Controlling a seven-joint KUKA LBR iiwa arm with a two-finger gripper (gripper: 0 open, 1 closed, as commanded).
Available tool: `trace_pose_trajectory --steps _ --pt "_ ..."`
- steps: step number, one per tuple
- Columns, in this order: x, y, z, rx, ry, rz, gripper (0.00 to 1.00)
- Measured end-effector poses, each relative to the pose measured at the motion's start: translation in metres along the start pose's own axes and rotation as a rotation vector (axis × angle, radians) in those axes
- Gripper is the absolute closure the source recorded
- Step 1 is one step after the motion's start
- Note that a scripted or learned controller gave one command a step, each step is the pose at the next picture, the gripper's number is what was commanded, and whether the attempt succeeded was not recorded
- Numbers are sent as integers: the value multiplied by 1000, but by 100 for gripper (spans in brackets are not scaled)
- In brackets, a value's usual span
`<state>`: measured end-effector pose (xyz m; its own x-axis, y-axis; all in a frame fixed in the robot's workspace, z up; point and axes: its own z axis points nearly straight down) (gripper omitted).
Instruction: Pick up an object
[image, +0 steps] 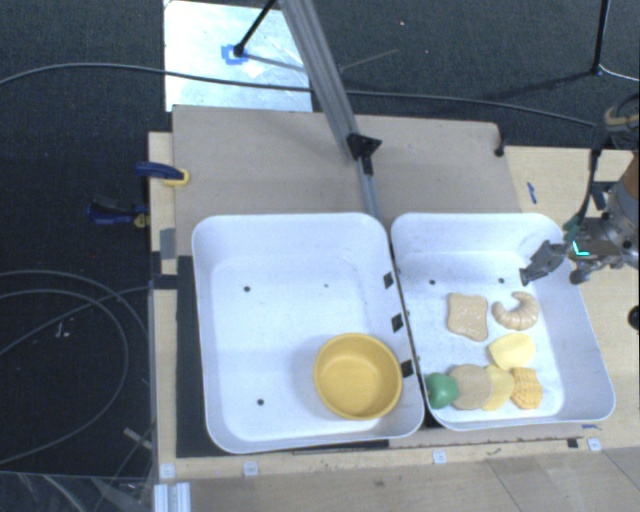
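Over the right white plastic bin (578, 330), the dark two-finger gripper (543, 264) hangs with jaws parted, holding nothing. Just below lies the curled tan croissant-shaped toy (517, 311); a round yellow bowl (357, 375) sits in the left white bin (230, 300).

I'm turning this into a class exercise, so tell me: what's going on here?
A robot arm reaches in from the right, its claw hovering over the right bin near its far right corner, holding nothing. Below it lie toy foods, the croissant nearest. A yellow bowl sits in the left bin. No pick has happened yet.
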<state>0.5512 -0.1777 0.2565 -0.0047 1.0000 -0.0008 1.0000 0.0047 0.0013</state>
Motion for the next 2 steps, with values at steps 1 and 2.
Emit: trace_pose_trajectory --steps 1,2 --pt "0 0 0 -1 0 0 0" --pt "7 -2 60 5 2 3 0"
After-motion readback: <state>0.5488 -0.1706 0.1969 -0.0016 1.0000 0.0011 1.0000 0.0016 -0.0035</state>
